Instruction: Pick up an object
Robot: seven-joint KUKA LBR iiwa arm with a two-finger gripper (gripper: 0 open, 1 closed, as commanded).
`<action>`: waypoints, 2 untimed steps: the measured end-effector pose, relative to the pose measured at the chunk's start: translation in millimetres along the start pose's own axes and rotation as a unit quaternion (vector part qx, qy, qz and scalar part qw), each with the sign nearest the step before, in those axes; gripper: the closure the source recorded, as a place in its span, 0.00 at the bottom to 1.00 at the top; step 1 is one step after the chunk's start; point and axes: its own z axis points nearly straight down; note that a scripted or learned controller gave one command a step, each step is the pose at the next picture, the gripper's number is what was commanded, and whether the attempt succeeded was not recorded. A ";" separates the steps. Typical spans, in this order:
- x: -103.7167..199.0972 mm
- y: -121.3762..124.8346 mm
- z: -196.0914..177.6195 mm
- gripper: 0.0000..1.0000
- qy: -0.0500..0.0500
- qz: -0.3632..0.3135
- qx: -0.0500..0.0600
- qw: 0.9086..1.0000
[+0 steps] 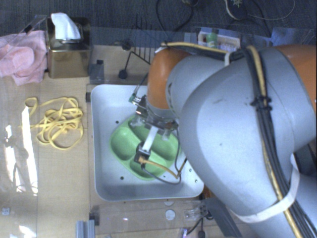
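A light green moulded dish [120, 142] with rounded hollows lies in the middle of the white bin [106, 182]. My gripper [150, 126] hangs low over the dish's right half, directly above it or touching it; I cannot tell which. The grey and orange arm reaches in from the right and hides the right part of the dish and the bin's right side.
A loose tangle of yellow cord [57, 120] lies on the bench left of the bin. A brown tissue box [67, 46] and a pink cloth [20, 58] sit at the back left. The bin's left and front floor shows bare around the dish.
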 end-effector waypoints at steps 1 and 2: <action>-54.6 -74.7 -4.6 0.00 0.006 -0.108 -0.016 0.994; 12.5 -2.7 0.4 0.00 0.001 -0.084 -0.002 0.996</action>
